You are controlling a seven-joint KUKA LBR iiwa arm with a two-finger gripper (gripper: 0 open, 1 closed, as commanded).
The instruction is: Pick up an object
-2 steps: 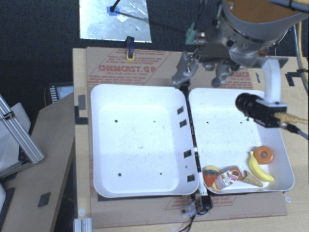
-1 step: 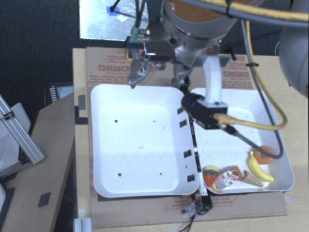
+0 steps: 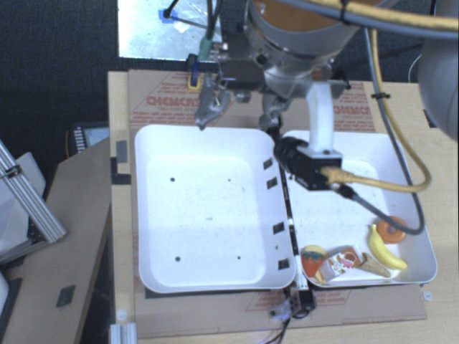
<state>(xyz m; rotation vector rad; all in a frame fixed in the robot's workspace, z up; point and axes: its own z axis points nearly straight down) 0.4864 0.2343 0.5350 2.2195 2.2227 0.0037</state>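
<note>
Objects are lying bunched in the near right corner of the right bin (image 3: 373,156). A yellow banana (image 3: 384,249) is lying at a slant close to the right wall, and a small orange round piece (image 3: 391,229) is sitting just beyond it, touching or nearly touching its far end. Toward the near wall, a brown cone-shaped piece (image 3: 373,266) is lying just beside the banana. A small red and white packet (image 3: 338,262) is resting next to that, and a red-orange round fruit (image 3: 313,260) is sitting by the divide between the two bins.

The gripper (image 3: 239,115) is hanging well apart from this group, over the far edge of the left bin (image 3: 208,213) near its far right corner. Its fingers (image 3: 209,110) are standing apart, and nothing is showing between them.

A black box (image 3: 310,167) on the arm is hanging over the far left part of the right bin, and a yellow cable (image 3: 380,185) is running from it across that bin toward the right wall. Both bins are sitting on a printed cardboard sheet (image 3: 165,99).
</note>
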